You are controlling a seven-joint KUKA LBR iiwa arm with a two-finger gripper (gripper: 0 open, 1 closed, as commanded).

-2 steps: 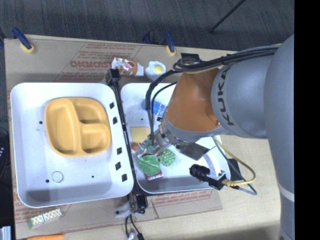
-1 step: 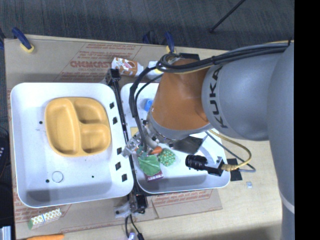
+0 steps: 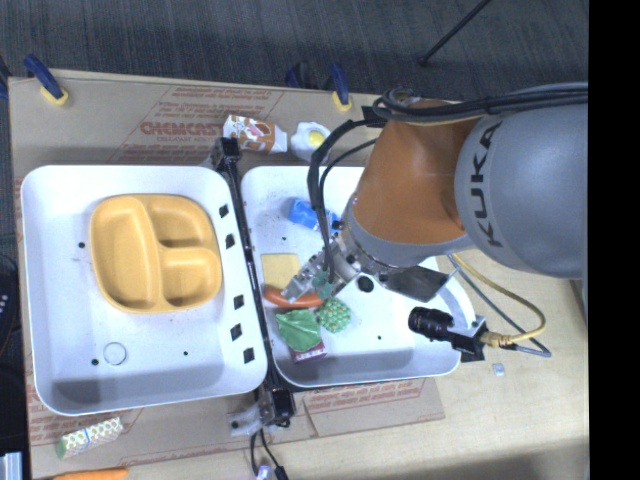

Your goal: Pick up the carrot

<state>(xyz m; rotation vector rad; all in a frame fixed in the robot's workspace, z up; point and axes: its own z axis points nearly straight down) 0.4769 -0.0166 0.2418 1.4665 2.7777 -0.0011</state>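
grey arm (image 3: 500,188) overhead; gripper (image 3: 305,288) touching carrot (image 3: 290,301) below.

The grey arm (image 3: 520,188) enters from the right, its thick link lying across the upper right, and bends downward at the broad orange band (image 3: 415,183). Below the band, the narrower wrist slants down and to the left, ending in the end effector (image 3: 305,288). A black cable connector juts out to the end effector's right, lower down.
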